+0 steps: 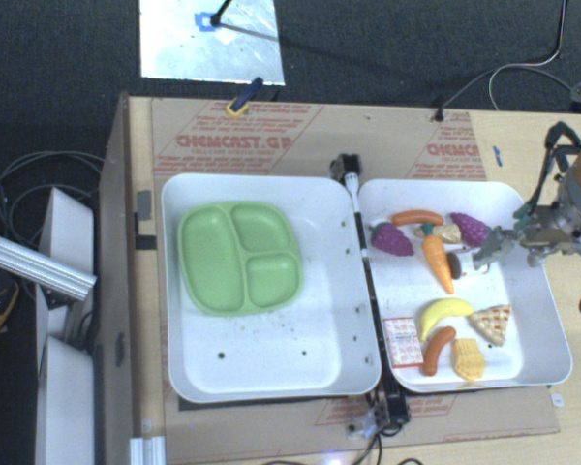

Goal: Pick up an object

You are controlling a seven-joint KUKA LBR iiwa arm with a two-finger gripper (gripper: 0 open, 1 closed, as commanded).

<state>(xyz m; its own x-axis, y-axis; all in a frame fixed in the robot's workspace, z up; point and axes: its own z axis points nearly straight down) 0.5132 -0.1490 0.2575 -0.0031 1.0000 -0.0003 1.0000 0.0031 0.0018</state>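
1. Toy food is what the task concerns, and all of it lies in the right bin (537,352), so any pick has to happen there.
2. At far left of the bench, the left bin (320,352) bears a green divided plate (240,257) lying flat, its three compartments facing up; it reads as a possible drop-off place, though the task asks just for a pick.
3. Along the right bin's far side sit a purple grape bunch (392,239), a hot dog sausage (416,218), a carrot (437,262) pointing toward the near side, and a second purple bunch (470,228).
4. Nearer the front lie a small printed card (401,342), a banana (443,313), a second sausage (438,350), a corn cob (469,358) and a pizza slice (491,323), packed close and partly touching.
5. The gripper (486,252) reaches in from the right, low over the bin, just right of the carrot and close to a small dark item I cannot identify.
6. Its tips blur into the white floor; whether it is released or clenched I cannot tell, and nothing is visibly held.
7. The arm itself is cut off by the right edge.
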